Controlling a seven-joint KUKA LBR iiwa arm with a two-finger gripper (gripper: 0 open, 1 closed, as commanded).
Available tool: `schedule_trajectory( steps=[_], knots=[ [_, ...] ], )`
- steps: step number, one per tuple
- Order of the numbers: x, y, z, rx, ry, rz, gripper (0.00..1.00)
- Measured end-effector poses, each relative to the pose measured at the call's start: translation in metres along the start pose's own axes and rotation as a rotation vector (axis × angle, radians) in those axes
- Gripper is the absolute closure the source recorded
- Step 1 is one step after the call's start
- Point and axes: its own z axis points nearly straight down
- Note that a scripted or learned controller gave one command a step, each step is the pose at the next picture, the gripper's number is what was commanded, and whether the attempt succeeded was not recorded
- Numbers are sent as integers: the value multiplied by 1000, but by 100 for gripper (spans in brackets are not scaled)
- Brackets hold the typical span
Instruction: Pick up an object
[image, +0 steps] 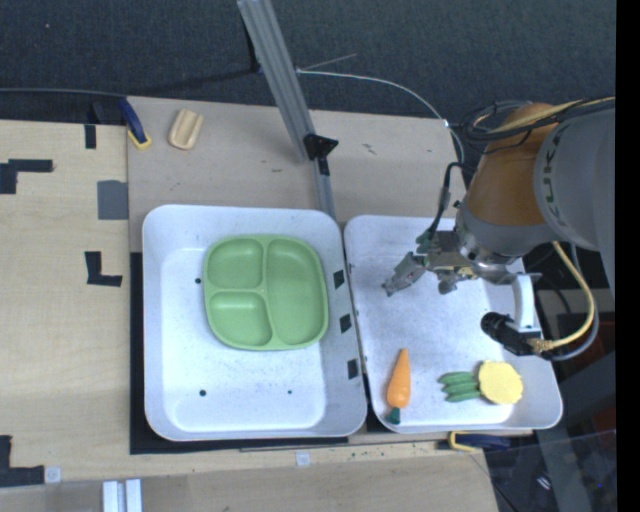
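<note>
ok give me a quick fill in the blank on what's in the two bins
1. The green divided plastic plate lies in the ____ bin.
2. The orange toy carrot lies in the ____ bin.
3. Beside the yellow round toy lies a small ____ toy.
4. The two-finger gripper hangs above the ____ bin.

Missing words: left; right; green; right

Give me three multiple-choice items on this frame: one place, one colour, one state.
1. Where does the carrot lie?
A. right bin
B. left bin
C. bench

2. What colour is the divided plate?
A. yellow
B. green
C. orange

3. What is between the end effector fingers?
A. carrot
B. plate
C. nothing

Key: 1 A, it lies by the right bin's near edge. 2 B, pale green, in the left bin. 3 C, the open fingers hang over bare bin floor, apart from every item.
</note>
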Motion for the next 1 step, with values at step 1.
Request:
schedule_trajectory(
  steps=[1],
  knots=[
    [-1,3,64,2,0,0,0]
  ],
)
